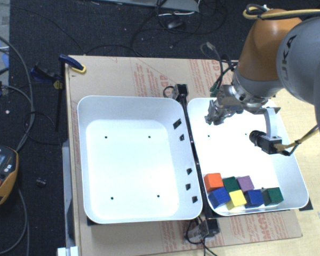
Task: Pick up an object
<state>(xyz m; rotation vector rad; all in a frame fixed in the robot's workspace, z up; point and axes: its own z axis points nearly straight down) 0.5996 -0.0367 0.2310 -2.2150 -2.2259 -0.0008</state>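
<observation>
Blocks (240,191) cluster at six o'clock in the right bin (293,169); the pincer (216,115), state indiscernible, should descend over the orange block (213,181).

We see the arm (304,52) entering from the right side of the camera view, its grey link occupying the upper right corner. The orange band (264,41) sits directly above the wrist. Below the band, the grey wrist flange narrows toward the gripper (217,113), which points down and to the left. The gripper body appears dark and metallic. A cable runs along the wrist. The separation of the gripper tips is too small to resolve from this angle.
</observation>
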